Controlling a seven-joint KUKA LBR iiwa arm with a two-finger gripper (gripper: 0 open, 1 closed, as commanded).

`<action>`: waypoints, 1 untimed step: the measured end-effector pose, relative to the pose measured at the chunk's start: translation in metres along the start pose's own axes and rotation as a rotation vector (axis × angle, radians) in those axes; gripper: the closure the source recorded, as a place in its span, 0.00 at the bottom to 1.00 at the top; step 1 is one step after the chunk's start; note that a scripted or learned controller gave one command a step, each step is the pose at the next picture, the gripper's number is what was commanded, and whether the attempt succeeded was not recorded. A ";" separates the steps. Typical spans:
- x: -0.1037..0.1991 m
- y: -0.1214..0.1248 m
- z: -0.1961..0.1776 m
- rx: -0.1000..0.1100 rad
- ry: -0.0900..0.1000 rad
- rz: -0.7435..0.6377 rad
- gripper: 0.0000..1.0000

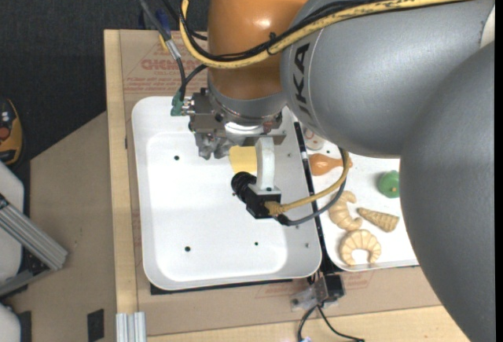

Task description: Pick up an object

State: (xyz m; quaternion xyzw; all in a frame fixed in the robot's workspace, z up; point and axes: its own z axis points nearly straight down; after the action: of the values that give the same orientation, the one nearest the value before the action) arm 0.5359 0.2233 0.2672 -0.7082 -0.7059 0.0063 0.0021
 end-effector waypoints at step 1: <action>0.000 0.015 -0.124 -0.026 0.012 -0.004 1.00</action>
State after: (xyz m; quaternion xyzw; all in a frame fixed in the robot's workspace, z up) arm 0.5529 0.2245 0.3914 -0.7067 -0.7075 -0.0070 -0.0032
